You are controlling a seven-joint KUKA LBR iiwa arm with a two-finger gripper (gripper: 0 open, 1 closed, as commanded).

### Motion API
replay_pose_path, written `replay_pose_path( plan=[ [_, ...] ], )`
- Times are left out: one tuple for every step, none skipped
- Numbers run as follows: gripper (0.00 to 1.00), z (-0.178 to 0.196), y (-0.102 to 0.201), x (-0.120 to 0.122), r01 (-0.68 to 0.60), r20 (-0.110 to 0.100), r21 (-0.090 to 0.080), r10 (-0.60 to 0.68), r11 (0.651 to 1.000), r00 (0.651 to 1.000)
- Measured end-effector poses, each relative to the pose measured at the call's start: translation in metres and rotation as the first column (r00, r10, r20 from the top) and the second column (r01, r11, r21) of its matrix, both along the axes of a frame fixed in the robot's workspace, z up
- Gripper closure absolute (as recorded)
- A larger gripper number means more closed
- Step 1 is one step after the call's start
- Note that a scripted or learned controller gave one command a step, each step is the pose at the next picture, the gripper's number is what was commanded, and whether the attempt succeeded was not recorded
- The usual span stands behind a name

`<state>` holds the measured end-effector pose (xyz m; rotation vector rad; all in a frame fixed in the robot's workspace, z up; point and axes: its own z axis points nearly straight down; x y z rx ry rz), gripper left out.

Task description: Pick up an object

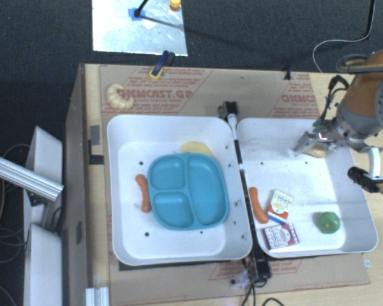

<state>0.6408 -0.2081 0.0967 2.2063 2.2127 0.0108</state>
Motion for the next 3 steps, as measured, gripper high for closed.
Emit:
replay_pose_path(
  plan=[
    [0.0, 0.019, 0.014, -0.004, -0.001, -0.013, 0.006, 0.001, 1.0, 1.0],
    [0.0, 0.005, 0.035, 0.0, -0.001, -0.009, 0.004, 0.001, 1.0, 1.0],
    [0.0, 0.009, 0.001, -0.015, 0.002, -0.014, 0.005, -0.002, 1.0, 1.0]
  ],
)
